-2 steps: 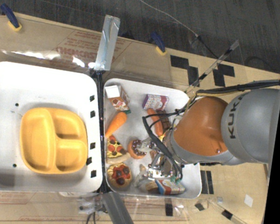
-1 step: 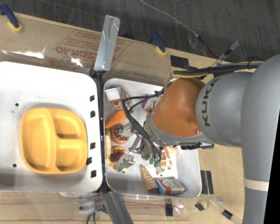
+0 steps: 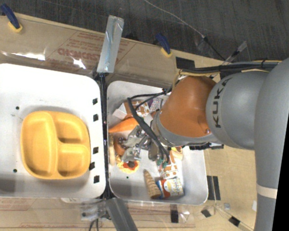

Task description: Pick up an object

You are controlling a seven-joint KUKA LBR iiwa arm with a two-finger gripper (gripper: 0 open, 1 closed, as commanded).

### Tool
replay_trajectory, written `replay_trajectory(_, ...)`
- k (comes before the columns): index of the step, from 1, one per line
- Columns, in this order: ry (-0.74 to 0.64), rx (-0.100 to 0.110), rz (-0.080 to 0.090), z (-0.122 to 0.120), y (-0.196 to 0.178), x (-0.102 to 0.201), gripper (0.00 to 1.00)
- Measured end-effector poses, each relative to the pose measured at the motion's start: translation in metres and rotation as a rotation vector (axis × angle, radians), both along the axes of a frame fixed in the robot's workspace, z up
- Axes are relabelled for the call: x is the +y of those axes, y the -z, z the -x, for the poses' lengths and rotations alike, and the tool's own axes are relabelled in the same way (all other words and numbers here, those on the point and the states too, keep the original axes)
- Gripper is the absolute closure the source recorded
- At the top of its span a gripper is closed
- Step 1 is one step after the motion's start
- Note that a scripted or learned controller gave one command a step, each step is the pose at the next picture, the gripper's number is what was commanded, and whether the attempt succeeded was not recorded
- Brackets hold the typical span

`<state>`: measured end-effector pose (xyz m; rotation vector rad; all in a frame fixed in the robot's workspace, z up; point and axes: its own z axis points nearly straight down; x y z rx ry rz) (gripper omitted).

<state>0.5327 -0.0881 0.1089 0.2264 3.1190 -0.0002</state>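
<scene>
Two white bins sit on the table (image 3: pixel 48 39), the hand (image 3: pixel 139 145) low among right-bin (image 3: pixel 198 187) clutter, grip state unclear.

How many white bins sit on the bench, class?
2: the left bin holds a yellow divided tray; the right bin holds mixed items under the arm.

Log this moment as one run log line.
arm: over right bin | claw: down among clutter | yellow tray: in left bin
</scene>
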Motion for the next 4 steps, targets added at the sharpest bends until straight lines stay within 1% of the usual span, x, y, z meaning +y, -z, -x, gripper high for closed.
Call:
replay_trajectory(1, 0.247, 0.01, -0.002, -0.06, -0.081, -0.009, 1.0)
replay_trajectory(2, 0.474, -0.011, -0.006, -0.09, -0.026, -0.015, 1.0)
replay_trajectory(3, 0.714, 0.01, -0.007, -0.106, -0.085, 0.048, 1.0)
replay_trajectory(4, 0.764, 0.008, -0.007, -0.122, -0.151, 0.012, 1.0)
